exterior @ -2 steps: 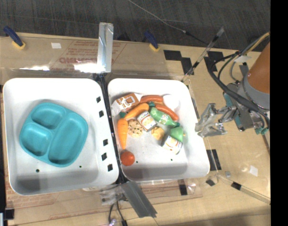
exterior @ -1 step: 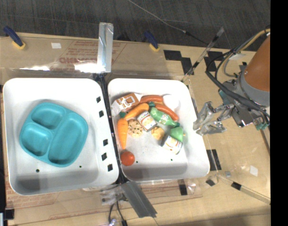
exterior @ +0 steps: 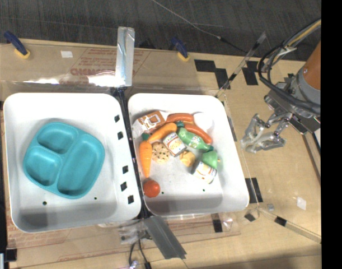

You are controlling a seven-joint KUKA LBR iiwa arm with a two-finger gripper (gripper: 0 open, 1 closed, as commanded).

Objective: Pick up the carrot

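Jaws hung over the bare tabletop just right of the right bin, outside its wall, and whether they were spread or pressed together could not be told from the slanted overhead view; nothing showed between them. Behind them the grey arm reached in from the right edge, its orange band at the frame's border.

From that same camera view, the carrot lay in the right bin along its left wall, lengthwise toward the near side, green top at the far end. A small red tomato sat just beyond its tip. To its right lay a cookie and a small can, both close beside it, with a second orange piece slanting above them. Further right a heap of toy food crowded the middle of the bin, among it a green bottle.

In the left bin rested a teal divided plate with 3 compartments.

As a judgement, the task stood near its start: the carrot was untouched in the bin and well apart from the jaws. The reach over the bin wall, the descent, the grasp and the lift all remained.
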